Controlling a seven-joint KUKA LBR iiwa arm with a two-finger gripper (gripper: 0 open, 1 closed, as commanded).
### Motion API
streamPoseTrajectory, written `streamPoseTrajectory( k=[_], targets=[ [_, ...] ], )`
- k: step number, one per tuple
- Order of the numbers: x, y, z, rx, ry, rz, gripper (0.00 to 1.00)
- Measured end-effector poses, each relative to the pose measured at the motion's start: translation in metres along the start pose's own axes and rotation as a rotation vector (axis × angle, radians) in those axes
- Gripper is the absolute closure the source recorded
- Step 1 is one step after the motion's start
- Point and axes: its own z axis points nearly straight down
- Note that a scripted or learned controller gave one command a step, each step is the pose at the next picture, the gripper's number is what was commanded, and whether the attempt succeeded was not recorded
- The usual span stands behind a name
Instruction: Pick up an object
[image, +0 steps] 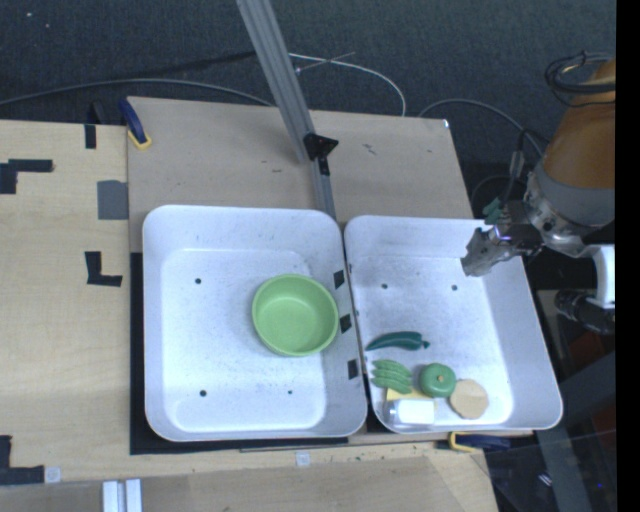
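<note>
The gripper (483, 252) hangs over the upper right part of the right bin (520, 300), near its rim, with nothing seen between its fingers; whether they are spread or closed I cannot tell at this size. The step in hand looks like the approach, before any descent onto a target.

All the small pieces lie well apart from the fingers, bunched in the bin's near corner, down and to the left of them: a dark green pepper (397, 342), and past it a pale green bunch (392, 375), a green round piece (437, 379), a tan disc (469, 399) and a white block (413, 410). The last four sit touching or just beside one another. A green bowl (294, 315) rests in the left bin (180, 300), farther off again.

The pepper seems the easiest pick, being nearest the fingers and a little clear of the cluster. The next move calls for travelling toward that corner, centring over the pepper, turning the fingers across its narrow width, then lowering
</note>
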Motion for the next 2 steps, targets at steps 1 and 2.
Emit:
streamPoseTrajectory(
  k=[1,2],
  targets=[
    [0.055,-0.014,0.000,0.000,0.001,-0.002,1.00],
    [0.097,-0.021,0.009,0.000,0.000,-0.001,1.00]
  ],
)
